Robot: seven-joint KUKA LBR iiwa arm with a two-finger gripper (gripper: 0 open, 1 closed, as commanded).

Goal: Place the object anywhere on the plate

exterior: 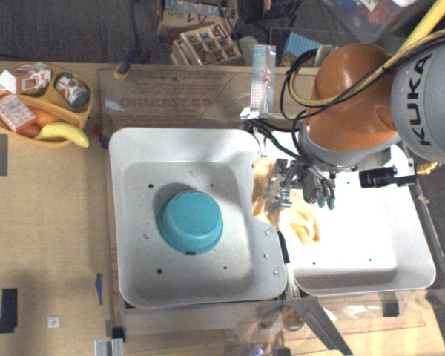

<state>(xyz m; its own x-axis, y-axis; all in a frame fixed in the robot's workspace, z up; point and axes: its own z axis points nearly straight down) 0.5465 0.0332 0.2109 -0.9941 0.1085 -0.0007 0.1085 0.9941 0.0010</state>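
A round teal plate lies in the middle of the left white bin. A pale yellow, lumpy object rests on the floor of the right bin near its left wall. A second pale orange piece sits over the divider between the bins, right beside my gripper. My gripper hangs low at the right bin's left edge, just above and left of the yellow object. The arm's wrist hides how it meets the orange piece.
The arm's orange band and grey body cover the right bin's far side, with cables looping around them. A tray of toy food with a banana stands at the bench's far left. Cardboard lies behind the left bin.
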